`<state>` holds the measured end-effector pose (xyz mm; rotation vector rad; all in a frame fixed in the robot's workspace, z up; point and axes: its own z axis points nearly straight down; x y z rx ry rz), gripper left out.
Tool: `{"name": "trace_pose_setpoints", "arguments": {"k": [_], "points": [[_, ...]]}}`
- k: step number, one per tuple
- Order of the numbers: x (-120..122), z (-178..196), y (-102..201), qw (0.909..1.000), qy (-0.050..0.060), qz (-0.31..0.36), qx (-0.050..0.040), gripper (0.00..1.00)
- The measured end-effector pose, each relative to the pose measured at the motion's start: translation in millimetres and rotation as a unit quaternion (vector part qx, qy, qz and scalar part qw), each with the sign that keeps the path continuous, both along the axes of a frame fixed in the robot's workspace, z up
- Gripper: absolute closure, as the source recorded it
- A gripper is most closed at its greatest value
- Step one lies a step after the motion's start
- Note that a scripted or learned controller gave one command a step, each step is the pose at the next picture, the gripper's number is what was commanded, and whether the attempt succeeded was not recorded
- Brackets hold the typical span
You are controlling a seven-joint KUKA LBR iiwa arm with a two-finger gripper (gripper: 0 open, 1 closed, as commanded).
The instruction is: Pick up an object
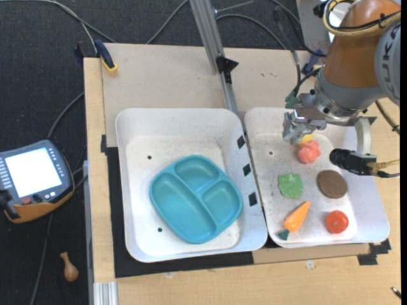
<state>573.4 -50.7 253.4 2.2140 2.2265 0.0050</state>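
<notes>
Five small, probably light and stiff toy foods are lying in the right bin [375,221]; the gripper [297,132], finger state unreadable, is hovering beside the pink piece [308,152], graspable across its sides

robot lab | arm [362,49] over taped bench [165,75] | teach pendant [32,180], loose cables [127,18] on dark carpet

Left bin [130,170]: we find a divided plate [196,197] lying in it.
Right bin [375,215]: we see the gripper [296,132] at the back, a pink toy [308,152] just beside it; lettuce piece [290,185] left of the round cookie [332,184]; carrot [296,215] and tomato [336,222] at the front.
</notes>
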Motion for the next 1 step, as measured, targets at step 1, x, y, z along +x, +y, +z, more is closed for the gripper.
{"name": "trace_pose_setpoints", "arguments": {"k": [1], "points": [[12.6, 0.8, 54.4, 1.0000, 0.001, 0.000, 0.0002, 1.00]]}}
